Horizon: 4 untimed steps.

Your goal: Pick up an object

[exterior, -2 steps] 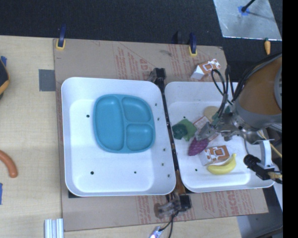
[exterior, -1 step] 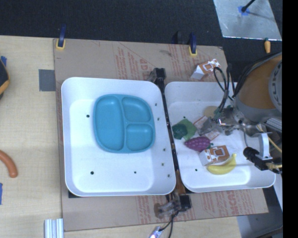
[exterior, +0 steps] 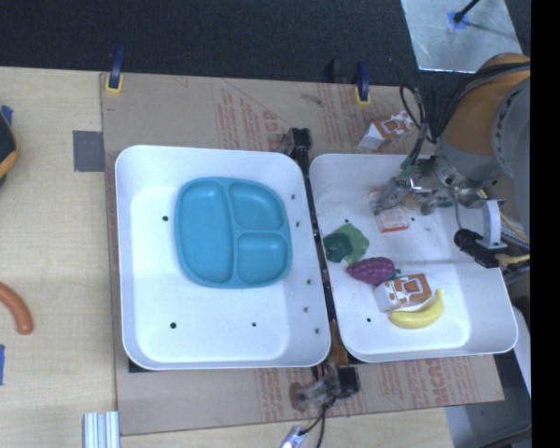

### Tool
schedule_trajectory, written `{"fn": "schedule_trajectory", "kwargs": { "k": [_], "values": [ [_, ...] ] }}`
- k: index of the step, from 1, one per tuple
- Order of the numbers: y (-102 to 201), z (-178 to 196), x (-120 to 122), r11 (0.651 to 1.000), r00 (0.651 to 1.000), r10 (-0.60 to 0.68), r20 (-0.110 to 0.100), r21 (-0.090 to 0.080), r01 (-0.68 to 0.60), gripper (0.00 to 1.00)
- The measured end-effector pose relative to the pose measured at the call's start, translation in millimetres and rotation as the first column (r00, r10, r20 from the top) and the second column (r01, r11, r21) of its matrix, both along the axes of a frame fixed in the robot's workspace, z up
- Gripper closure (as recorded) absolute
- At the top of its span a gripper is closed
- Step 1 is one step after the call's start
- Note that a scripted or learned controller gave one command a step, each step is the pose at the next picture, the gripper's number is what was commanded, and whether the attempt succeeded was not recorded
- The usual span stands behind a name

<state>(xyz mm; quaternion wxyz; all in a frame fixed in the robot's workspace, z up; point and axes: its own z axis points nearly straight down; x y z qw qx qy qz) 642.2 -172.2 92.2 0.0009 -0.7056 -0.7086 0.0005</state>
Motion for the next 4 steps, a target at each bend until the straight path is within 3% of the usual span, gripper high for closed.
{"fn": "schedule_trajectory", "kwargs": {
  "k": [1, 2, 3, 4],
  "values": [
    [-8.2, 0.2, 16.2, 1.0, 1.0, 0.008, -0.004, 0.017, -0.008, 0.0],
    [-7.4, 0.3, -0.1, 1.0, 1.0, 0.003, 0.001, 0.008, -0.003, 0.0],
    [9.2, 0.1, 14.4, 1.0, 1.0, 0.0, 0.001, 0.0, 0.0, 0.0],
    [8.6, 10.8, 14.6, 1.0, 1.0, 0.004, 0.0, 0.0, -0.004, 1.0]
  ]
}}
